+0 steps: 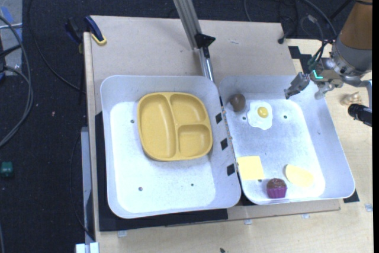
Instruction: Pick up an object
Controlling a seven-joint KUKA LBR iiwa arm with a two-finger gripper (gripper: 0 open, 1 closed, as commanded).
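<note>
The right bin [320, 133] holds a fried egg [260, 115], a small brown ball [237, 102], a flat yellow square [250, 167], a purple cupcake-like piece [276, 188] and a pale yellow wedge [299, 175]. My gripper [308, 90] hovers over the bin's far right corner, to the right of the egg and above it. Its two fingers are spread apart, open, with nothing between them.
A yellow divided plate [175, 125] lies in the left bin [118, 157]. A slanted metal pole [183, 0] runs down to the gap between the bins. Cables trail over the dark floor around the bench.
</note>
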